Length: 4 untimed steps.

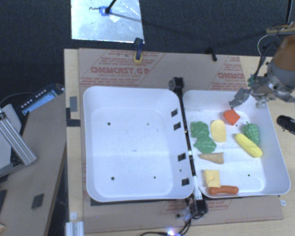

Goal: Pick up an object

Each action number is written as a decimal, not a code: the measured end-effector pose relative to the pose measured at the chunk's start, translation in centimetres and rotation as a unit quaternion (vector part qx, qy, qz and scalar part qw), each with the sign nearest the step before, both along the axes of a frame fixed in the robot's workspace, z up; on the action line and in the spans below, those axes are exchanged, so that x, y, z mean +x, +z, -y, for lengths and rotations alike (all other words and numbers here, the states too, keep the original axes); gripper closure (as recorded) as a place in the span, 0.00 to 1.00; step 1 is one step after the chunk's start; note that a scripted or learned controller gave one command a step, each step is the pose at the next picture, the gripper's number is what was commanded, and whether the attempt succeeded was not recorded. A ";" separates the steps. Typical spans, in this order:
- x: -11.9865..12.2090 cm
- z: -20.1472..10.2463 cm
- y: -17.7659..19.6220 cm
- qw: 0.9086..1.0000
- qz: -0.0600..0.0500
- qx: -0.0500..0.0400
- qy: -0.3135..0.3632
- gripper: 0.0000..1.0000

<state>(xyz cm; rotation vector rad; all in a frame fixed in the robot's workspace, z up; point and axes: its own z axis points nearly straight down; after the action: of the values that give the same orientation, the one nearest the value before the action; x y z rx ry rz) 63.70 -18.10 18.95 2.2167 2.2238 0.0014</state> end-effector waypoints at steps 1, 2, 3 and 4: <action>-3.2 -2.3 -10.6 1.000 -0.005 0.002 -0.001 0.00; 0.1 -7.8 -10.6 1.000 -0.016 -0.001 -0.002 0.00; -0.1 -8.8 -10.7 1.000 -0.012 -0.001 -0.003 0.00; 0.3 -9.0 -9.5 1.000 -0.003 -0.001 -0.002 1.00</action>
<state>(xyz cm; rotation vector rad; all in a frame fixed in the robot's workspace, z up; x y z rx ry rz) 64.03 -9.10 9.46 2.2226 2.2226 -0.0072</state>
